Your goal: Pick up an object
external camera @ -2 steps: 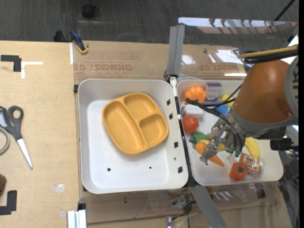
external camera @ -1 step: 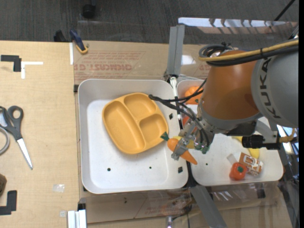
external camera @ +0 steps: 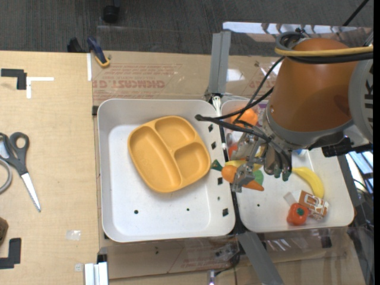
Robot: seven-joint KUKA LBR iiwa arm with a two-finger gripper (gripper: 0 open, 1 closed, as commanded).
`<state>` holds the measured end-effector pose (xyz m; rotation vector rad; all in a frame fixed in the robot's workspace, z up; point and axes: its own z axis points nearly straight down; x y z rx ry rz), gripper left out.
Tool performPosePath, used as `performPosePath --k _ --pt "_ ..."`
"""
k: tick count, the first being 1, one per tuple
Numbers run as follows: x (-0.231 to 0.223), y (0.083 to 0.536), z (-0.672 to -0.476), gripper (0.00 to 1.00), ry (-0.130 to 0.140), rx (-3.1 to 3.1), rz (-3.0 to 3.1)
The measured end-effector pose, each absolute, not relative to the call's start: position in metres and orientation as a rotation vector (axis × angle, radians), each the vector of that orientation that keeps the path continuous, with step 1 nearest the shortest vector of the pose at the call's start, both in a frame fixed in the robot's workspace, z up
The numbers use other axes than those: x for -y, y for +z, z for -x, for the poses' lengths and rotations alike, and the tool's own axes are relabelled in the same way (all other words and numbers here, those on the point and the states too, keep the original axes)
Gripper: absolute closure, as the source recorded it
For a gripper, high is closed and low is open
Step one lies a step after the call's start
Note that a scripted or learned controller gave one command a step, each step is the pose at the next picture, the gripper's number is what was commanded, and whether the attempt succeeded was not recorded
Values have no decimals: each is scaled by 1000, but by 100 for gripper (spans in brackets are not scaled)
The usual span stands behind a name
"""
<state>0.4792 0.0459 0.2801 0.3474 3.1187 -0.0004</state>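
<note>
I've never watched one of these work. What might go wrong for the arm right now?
The gripper is down at the right bin's left edge, among a carrot and other small toys; it might nudge them aside or scrape the divider. The banana and tomato lie apart, easier targets it may miss entirely.

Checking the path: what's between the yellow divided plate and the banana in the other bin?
In the camera view, between the plate and the banana sit the bins' adjoining rims, a toy carrot and the gripper above it.
</note>
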Motion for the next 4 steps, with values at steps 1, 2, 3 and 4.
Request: performPosePath --k 1,2,3,4 --pt "-49 264 -499 100 -1 -3127 -280" --pt "-13 311 -551 100 0 -3136 107" --pt "4 211 -507 100 0 -3111 430" --pt "59 255 -491 100 -1 -2979 984"
